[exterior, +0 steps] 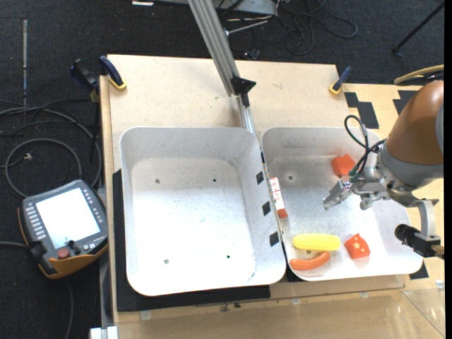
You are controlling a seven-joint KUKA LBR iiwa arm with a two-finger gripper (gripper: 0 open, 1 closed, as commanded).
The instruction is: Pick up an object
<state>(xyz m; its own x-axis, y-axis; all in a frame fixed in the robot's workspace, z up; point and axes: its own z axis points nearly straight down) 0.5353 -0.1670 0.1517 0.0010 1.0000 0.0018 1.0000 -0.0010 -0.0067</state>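
The right bin (304, 143) holds an orange block (343, 164) near its far right, a yellow banana-shaped piece (316, 242) and an orange sausage-shaped piece (310, 261) at the front, and a small red block (357, 246) beside them. My gripper (350, 194) hangs over the right side of this bin, below the orange block and above the red one. Its two fingers (333, 198) stand apart with nothing between them.
The left bin (141, 147) lies beside the right one. A red and white strip (277, 195) rests along the shared bin wall. A metal pole (215, 37) slants across the back. A teach pendant (62, 224) sits left of the bench.
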